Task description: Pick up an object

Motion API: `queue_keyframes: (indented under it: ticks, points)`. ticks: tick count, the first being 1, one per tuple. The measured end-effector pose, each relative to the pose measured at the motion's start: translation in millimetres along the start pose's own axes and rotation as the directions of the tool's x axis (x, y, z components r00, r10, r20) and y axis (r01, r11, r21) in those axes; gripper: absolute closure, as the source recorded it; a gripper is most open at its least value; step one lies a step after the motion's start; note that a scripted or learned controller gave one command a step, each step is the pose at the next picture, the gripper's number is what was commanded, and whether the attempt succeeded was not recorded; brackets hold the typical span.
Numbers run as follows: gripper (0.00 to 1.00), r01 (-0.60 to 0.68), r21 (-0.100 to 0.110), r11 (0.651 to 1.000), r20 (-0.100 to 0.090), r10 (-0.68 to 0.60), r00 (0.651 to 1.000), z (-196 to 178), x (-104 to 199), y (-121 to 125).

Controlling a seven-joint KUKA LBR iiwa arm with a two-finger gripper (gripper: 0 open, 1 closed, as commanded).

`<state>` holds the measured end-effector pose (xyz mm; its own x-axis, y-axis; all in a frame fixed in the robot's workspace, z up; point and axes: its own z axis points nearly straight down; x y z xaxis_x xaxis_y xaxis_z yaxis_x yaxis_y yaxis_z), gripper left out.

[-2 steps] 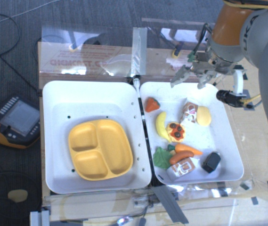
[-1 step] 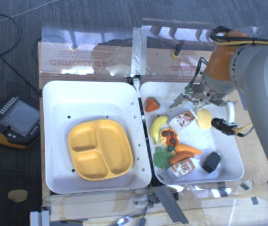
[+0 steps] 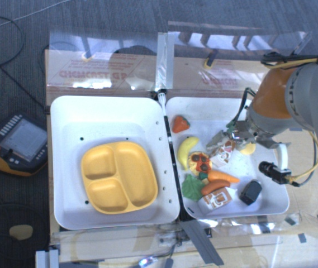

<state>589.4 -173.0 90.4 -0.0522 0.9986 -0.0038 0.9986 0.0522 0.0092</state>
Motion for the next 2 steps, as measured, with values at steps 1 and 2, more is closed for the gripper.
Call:
queue_keyframes:
  ticks: [1,2]
  points:
    - [1.0,0.001,-0.004,1.0,-0.004,-0.001,1.0,-10,2,2]
    - [1.0,-0.1,0.011,0.995,-0.002,0.1,0.995,-105,34,-18]
